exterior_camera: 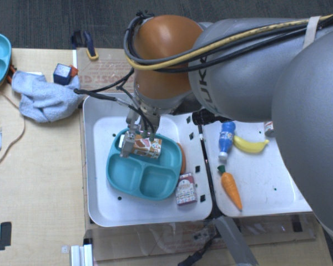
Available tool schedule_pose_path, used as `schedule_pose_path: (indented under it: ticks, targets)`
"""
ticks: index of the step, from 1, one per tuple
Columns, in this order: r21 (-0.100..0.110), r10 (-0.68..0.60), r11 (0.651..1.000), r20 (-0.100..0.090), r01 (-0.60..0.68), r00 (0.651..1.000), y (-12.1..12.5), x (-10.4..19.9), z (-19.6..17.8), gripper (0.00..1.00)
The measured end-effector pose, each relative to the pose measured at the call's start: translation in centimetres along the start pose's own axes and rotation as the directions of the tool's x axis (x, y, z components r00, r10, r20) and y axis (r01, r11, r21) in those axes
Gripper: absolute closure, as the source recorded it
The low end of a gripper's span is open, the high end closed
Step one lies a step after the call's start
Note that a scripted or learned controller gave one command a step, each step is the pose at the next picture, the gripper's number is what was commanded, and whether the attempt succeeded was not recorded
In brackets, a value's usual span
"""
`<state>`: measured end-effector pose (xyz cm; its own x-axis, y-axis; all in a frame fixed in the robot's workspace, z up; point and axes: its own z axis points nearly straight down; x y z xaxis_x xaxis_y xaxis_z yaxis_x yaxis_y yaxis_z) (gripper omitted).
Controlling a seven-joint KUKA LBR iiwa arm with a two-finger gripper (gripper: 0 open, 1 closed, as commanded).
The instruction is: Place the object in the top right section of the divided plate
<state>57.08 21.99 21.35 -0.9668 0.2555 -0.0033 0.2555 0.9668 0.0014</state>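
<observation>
Arm w/ orange band (166,43) reaches in from right, pincer (137,133) low over teal divided plate (147,184) in left white bin (100,204). A small printed carton (147,147) lies on its side in plate's upper section, right under the pincer; contact w/ it can't be made out. Another small carton (186,189) sits just beside plate's right edge. Right bin (277,201): blue-white bottle (226,139), banana (251,144), carrot (231,189). On tabletop (33,182) at left: crumpled grey cloth (44,97), small blue cube (62,72) near it.
</observation>
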Motion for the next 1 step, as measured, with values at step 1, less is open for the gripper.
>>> schedule_pose_path:
  ticks: [1]
  targets:
    - [-0.001,0.005,1.000,0.003,-0.005,1.000,-0.09,-0.18,-0.95,1.00]
